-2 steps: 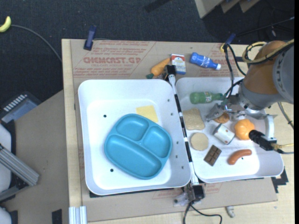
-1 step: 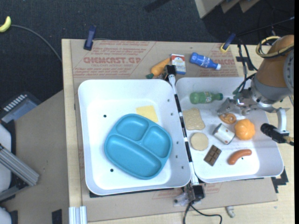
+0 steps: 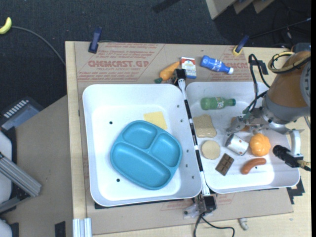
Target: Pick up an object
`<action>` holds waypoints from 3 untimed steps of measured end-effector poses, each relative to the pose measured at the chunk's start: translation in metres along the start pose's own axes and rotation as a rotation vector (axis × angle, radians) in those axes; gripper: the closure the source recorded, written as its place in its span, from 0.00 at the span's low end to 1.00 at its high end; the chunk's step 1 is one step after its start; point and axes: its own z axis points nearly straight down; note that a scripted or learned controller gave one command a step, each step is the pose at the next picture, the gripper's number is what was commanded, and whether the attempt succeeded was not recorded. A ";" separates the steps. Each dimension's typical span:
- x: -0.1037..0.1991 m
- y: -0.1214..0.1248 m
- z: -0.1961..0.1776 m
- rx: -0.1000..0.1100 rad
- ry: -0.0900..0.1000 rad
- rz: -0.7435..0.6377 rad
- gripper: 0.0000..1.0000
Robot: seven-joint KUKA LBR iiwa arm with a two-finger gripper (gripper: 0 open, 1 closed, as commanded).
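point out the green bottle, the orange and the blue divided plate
green bottle (image 3: 217,103), camera view, middle of its body
orange (image 3: 260,144), camera view, centre of the fruit
blue divided plate (image 3: 145,153), camera view, central ridge

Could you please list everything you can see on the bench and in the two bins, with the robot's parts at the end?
Bins: 2, white, side by side.
Divided plate: 1, blue, left bin.
Cheese slice: 1, yellow, left bin.
Bottle: 1, green, right bin.
Bread slice: 1, tan, right bin.
Cookie: 1, beige, right bin.
Chocolate bar: 1, brown, right bin.
Orange: 1, orange, right bin.
Sausage: 1, red-orange, right bin.
Bottle: 1, blue, behind bins.
Carton: 1, red-white, behind bins.
Arm: 1, grey-orange, right.
Gripper: 1, over right bin.
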 end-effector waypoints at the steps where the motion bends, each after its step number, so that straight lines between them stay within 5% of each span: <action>1: 0.000 0.001 -0.010 -0.002 -0.001 0.001 1.00; 2: 0.000 0.000 -0.010 -0.002 -0.001 0.001 0.00; 3: 0.021 0.041 0.000 -0.003 -0.001 -0.002 0.00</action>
